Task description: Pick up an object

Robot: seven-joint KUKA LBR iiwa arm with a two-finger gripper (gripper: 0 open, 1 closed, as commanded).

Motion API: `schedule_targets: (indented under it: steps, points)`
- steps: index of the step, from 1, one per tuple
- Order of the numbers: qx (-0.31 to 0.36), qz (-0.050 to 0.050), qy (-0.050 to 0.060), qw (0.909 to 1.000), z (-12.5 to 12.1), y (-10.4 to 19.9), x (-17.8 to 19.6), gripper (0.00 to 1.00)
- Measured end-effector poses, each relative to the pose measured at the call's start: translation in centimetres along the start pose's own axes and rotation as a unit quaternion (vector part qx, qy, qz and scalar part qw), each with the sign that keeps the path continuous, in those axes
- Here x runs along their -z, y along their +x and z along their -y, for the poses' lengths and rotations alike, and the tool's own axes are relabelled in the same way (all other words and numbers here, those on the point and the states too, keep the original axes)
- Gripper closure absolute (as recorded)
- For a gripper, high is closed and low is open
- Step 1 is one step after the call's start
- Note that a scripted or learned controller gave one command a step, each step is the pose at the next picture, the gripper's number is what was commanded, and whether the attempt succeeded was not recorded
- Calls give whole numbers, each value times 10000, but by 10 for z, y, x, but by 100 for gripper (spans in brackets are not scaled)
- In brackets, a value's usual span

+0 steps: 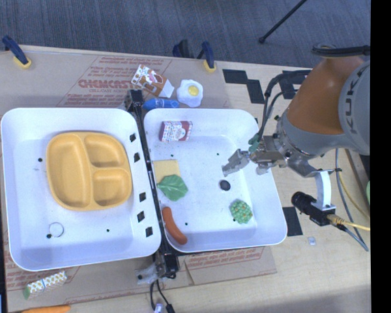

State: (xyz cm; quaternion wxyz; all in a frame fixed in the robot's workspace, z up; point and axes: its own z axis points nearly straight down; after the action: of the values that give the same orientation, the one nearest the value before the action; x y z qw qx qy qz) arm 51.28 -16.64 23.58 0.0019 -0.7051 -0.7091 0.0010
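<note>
I'm seeing the claw (238,162) hovering over the right bin (264,204), near its right wall; whether it is gripping anything I cannot tell. Just below it a small dark disc (225,186) is lying, then a green knobbly ball (241,210). Further left are sitting a lettuce leaf (173,187) overlapping a cheese slice (166,169), a sausage (173,225) and a red carton (175,131). A yellow divided plate (88,170) is filling the left bin (19,240).

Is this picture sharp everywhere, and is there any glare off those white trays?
Camera view: the yellow plate and hot dog look fairly sharp; the gripper is soft and slightly smeared; the right bin is bright with mild sheen, no harsh glare; shadows are faint.
</note>
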Motion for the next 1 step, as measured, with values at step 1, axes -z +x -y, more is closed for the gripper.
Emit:
schedule_targets:
  steps: [1]
  points:
    - [292,-2,18,9996,-54,12,-132,0]
